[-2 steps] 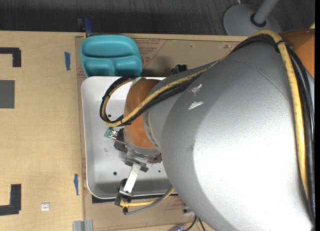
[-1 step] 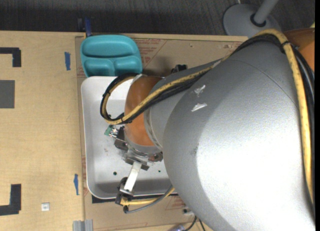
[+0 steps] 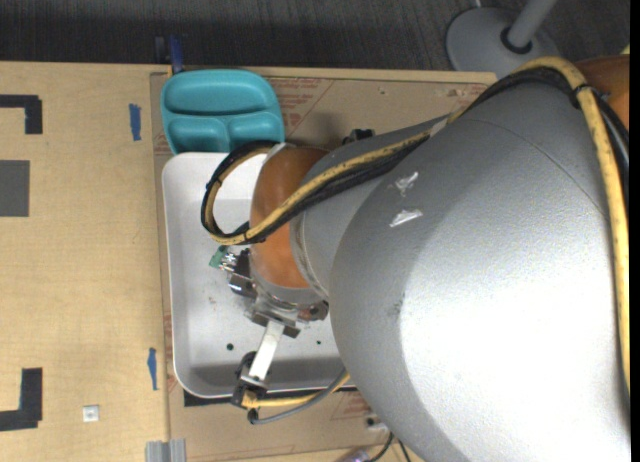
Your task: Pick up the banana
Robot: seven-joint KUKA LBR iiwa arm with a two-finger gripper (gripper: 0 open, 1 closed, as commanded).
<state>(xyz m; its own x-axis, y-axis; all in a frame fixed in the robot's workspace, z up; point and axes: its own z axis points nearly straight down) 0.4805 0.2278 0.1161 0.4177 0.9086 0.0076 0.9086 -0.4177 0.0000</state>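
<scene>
Cannot tell whether the jaws are spread or pressed together, tucked as they are beneath the bright metal hardware of the gripper point(image 3: 268, 308), low over the white bin point(image 3: 188, 250). Cannot tell where the banana lies either. Just above the hardware, a glossy orange band point(image 3: 275, 212); behind it the grey arm point(image 3: 480, 270), matte, rounded and bulky, covering the bin's right part. Smooth, faintly shiny bin floor bare to the left of the gripper, save a few small dark specks. Low walls and rounded corners; left wall well apart from the gripper, near wall closer. At the bin's far edge, a teal moulded plastic piece point(image 3: 222, 110), soft-cornered, with two shallow hollows. Beyond the left wall, a flat tan board point(image 3: 80, 250) with short strips of blue tape point(image 3: 135, 121) and angular black marks point(image 3: 30, 115).
</scene>
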